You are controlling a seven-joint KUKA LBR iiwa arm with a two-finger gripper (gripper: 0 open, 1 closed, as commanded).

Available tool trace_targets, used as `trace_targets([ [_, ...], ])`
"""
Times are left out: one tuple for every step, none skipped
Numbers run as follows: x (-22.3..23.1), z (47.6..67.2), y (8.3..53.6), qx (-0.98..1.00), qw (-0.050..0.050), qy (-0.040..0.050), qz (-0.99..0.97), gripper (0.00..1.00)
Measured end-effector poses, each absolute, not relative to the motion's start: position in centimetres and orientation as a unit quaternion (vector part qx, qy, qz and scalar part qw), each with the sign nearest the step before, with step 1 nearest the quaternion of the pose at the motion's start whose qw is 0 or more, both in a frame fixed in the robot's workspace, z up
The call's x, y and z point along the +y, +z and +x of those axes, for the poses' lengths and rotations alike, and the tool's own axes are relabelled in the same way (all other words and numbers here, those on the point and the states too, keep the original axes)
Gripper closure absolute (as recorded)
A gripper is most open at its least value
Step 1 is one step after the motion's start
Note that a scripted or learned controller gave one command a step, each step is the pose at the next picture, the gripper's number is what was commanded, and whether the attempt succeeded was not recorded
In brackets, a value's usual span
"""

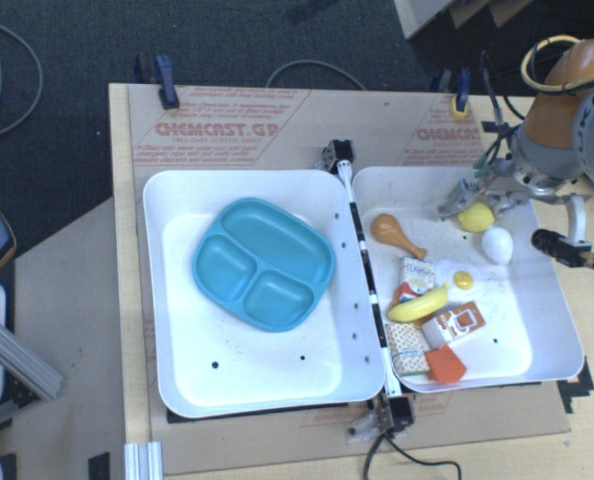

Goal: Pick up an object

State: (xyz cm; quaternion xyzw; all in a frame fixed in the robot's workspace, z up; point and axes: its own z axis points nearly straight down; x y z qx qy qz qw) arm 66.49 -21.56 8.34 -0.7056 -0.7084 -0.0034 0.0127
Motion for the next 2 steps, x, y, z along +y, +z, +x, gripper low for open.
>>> trace_targets([
  [-21.9, 66.5, 9.7, -0.709, 0.003, -0.0016, -0.705, 1.00],
  [-16.1, 66.7, 8.4, -0.708, 0.001, 0.0003, -0.706, 1.00],
])
